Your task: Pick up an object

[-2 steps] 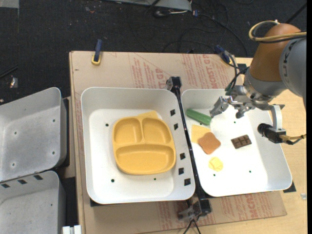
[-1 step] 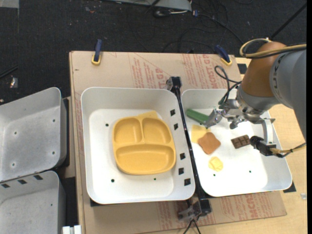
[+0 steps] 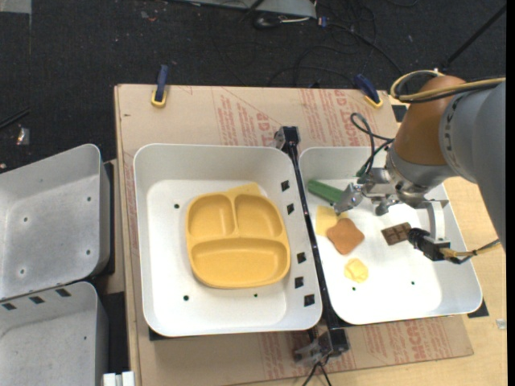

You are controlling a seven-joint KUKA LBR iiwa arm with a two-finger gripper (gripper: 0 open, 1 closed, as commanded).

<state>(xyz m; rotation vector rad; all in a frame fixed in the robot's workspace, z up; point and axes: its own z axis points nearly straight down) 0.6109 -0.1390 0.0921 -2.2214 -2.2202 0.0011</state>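
You're looking down on two white bins. Left bin (image 3: 153, 240): a yellow divided tray (image 3: 237, 241) lying flat. Right bin (image 3: 459, 296): green piece (image 3: 326, 190), pale yellow slice (image 3: 324, 219), tan toast-like piece (image 3: 345, 236), small yellow piece (image 3: 356, 271), brown block (image 3: 396, 234). Gripper (image 3: 364, 199) hangs low over the bin's upper part, near the green piece; possibly touching nothing.

1. Cardboard sheet (image 3: 233, 111) under the two bins: we see red printed lettering along its far part, behind the bins, reversed or upside down from this camera; we cannot read any word.
2. Same sheet, near edge by the right bin (image 3: 451, 296): we note more red print, likewise too small and inverted to read.
3. We find no other legible text, numbers or brands.
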